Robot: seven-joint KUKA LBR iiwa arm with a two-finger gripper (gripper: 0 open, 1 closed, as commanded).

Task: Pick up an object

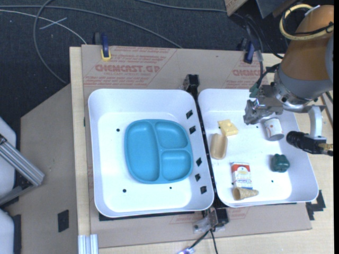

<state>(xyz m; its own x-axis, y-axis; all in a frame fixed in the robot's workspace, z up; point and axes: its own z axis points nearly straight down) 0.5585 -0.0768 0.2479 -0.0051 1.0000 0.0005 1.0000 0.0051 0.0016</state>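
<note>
My gripper hangs over the upper part of the right bin, under the grey arm with the orange band. A small white and grey cylinder lies just right of it. Below and to its left sits a yellow wedge, with a tan oblong piece under that. Further down lie a red and white box and a tan cone. A dark green lump rests at the right side of the bin. Nothing is seen held by the gripper.
The left bin holds a blue divided plate. A black divider with clips runs between the bins. A black part on the arm juts over the right bin's edge. Cables cross the dark floor behind the bench.
</note>
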